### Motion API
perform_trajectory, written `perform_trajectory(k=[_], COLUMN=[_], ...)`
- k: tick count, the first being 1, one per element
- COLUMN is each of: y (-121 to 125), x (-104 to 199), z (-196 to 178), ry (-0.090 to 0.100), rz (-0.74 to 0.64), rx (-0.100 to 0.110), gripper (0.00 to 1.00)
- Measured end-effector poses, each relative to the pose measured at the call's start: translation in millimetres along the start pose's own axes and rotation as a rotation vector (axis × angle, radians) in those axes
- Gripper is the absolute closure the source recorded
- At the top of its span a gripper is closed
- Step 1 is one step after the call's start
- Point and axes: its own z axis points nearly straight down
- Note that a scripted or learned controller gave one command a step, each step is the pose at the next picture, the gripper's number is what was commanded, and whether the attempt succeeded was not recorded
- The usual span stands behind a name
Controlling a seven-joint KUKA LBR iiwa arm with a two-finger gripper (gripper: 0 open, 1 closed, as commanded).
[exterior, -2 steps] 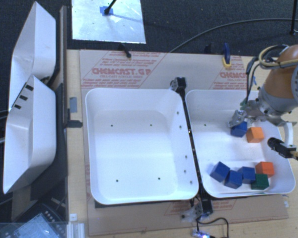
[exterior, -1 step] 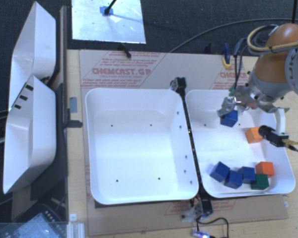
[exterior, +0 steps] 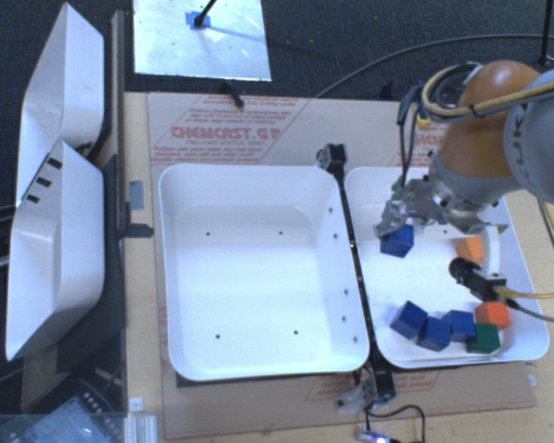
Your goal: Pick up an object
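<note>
A: One blue cube sits right under the tool, in the upper left part of the right bin, apart from the other blocks. The tool looks to be touching or just above its top edge.

B: Is it holding the cube?

A: I can't tell. The metal parts at the tip hide the contact, and I can't make out how far apart they stand. The cube seems to rest on the bin floor, so I would not call it gripped.

B: How should this step go, then?

A: My judgement: centre the tool over the cube, square to its faces, come straight down so both sides are caught evenly, close firmly, then lift straight up. The cube lies fairly near the bin's left wall, so a slanted approach might push it away instead of catching it.

B: What lies farther out?

A: An orange block to the right, partly behind the arm. Along the bin's near edge is a tight cluster of three blue blocks, an orange-red block and a green block. The left bin stands beside it on the counter.
</note>
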Motion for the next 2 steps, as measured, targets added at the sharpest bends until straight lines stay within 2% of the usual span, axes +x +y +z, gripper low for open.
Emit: perform_trajectory(k=[1,2], y=[-16,-15], x=[88,83], z=[1,-9], ry=[0.001,-0.001], rz=[-0.003,0.005], rx=[0.001,0.000], gripper=[1.00,1.00])
